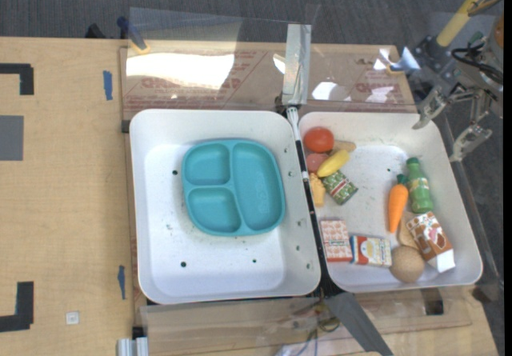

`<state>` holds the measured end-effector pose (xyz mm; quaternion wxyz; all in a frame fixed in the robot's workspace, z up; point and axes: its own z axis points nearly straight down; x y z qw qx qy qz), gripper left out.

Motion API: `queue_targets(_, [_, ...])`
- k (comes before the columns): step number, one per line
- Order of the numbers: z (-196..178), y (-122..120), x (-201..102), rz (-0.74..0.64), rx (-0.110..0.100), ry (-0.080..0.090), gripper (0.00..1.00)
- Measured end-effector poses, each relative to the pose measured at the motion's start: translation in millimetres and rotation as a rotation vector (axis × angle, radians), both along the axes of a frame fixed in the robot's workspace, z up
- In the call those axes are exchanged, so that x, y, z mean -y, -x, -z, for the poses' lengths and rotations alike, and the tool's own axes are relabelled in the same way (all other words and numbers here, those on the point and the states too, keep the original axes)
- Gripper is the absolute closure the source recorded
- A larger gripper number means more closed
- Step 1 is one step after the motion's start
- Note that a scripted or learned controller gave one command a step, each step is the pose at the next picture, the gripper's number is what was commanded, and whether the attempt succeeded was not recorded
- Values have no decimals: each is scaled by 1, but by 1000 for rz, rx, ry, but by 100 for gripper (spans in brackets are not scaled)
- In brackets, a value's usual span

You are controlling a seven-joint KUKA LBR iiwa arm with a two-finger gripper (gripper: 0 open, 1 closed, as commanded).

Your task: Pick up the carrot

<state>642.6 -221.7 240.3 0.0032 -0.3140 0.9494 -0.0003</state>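
Right of frame centre, carrot [398, 205] lay upright: light, stiff, slick; judged mid-body best hold. My fingers [430, 106] apart, holding nothing.

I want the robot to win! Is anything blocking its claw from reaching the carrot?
Nothing sits between them. The gripper hangs over the right bin's far right rim; the carrot lies uncovered below it, though a green bottle lies right beside it.

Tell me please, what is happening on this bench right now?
A robot arm is set to pick up the carrot, which lies in the right bin between a green bottle and small food boxes. The gripper hangs at that bin's upper right corner, apart from the carrot, holding nothing. The left bin holds a teal divided plate.
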Motion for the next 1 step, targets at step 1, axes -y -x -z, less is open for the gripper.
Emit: queue_targets(1, [136,51,2,-53,4,3,0])
